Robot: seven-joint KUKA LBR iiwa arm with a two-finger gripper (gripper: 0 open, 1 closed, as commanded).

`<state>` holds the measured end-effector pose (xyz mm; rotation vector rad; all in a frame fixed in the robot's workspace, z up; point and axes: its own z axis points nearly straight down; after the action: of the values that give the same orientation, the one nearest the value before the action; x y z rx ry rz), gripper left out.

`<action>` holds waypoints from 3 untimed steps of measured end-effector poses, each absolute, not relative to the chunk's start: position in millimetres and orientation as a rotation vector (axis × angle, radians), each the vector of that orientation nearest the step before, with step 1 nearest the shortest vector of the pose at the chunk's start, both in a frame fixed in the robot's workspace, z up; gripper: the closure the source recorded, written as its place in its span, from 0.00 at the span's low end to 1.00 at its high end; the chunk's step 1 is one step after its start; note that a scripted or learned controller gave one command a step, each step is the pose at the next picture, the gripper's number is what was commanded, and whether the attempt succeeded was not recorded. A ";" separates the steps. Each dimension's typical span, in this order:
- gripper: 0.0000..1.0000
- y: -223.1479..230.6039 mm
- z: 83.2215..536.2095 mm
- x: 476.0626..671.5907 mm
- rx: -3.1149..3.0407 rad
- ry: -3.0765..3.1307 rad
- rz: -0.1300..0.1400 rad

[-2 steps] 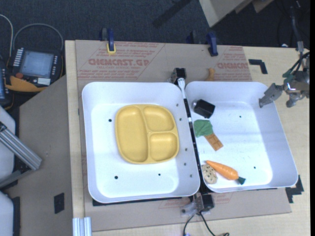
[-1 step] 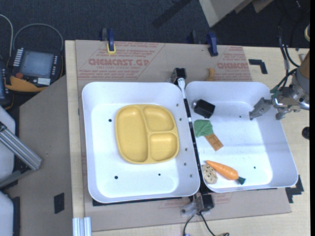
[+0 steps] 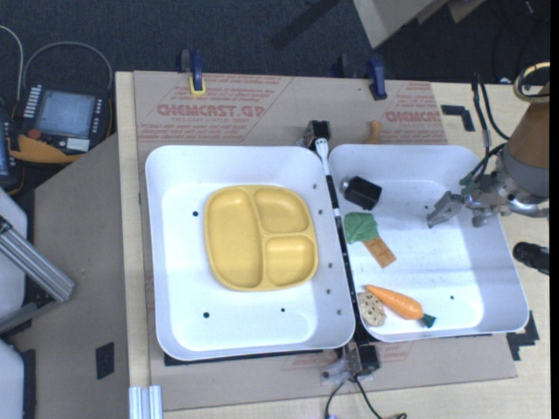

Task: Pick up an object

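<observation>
My gripper (image 3: 460, 213) hangs over the right side of the right bin (image 3: 489, 312), fingers spread open with nothing between them. To its left lie a black block (image 3: 362, 192), a green leafy piece (image 3: 360, 227) and a small tan cracker-like piece (image 3: 380, 251). An orange carrot (image 3: 396, 301) lies near the bin's front edge, with a speckled cookie (image 3: 371, 308) beside it. All of these lie apart from the gripper.
The left bin (image 3: 175, 321) holds a yellow divided plate (image 3: 260, 236). A black and white tool (image 3: 320, 138) sits at the back between the two bins. Blue clamps (image 3: 196, 68) hold the cardboard at the bench's rear edge. Cables run along the right side.
</observation>
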<state>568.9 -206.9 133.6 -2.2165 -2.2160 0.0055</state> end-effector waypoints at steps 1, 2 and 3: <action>0.00 -206.1 81.3 567.9 -2.217 -2.217 0.004; 1.00 -206.8 95.4 569.6 -2.223 -2.222 0.000; 1.00 -207.2 138.3 571.0 -2.225 -2.226 -0.003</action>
<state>571.0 -207.2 138.3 -2.2251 -2.2261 -0.0029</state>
